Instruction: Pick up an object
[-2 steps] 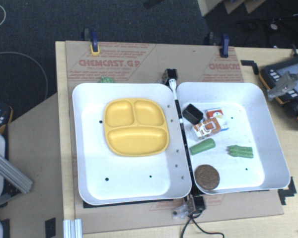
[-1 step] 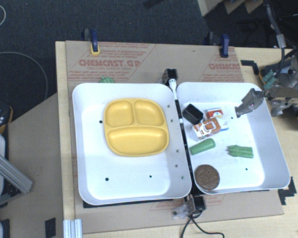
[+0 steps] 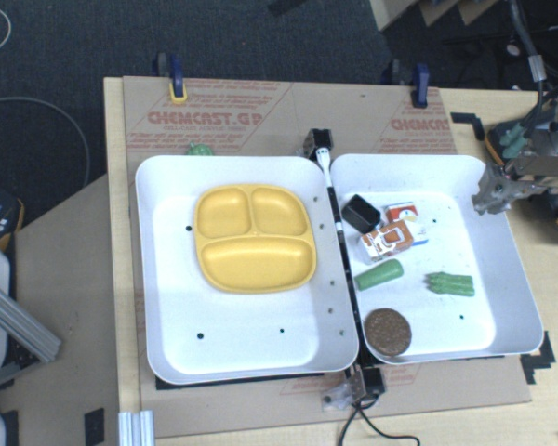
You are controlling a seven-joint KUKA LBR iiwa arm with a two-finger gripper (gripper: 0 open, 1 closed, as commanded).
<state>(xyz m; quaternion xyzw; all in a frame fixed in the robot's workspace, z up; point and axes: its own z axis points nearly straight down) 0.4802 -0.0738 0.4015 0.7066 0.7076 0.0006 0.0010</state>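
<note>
The right bin (image 3: 502, 249) holds several small things. A black block (image 3: 360, 214) lies near its left wall, with a red and white packet (image 3: 393, 233) just beside it. Below them rest a green pickle-shaped piece (image 3: 379, 273) and a green leafy piece (image 3: 449, 284). A brown round disc (image 3: 388, 331) sits at the bin's front left corner. My gripper (image 3: 491, 201) hangs over the bin's right rim, apart from all of these things and with nothing seen in it.
The left bin (image 3: 167, 305) bears a yellow divided plate (image 3: 255, 238). A black bar (image 3: 336, 221) runs between the two bins. Clamps (image 3: 176, 74) hold the board's far edge. Cables and gear crowd the right side behind the arm (image 3: 532, 147).
</note>
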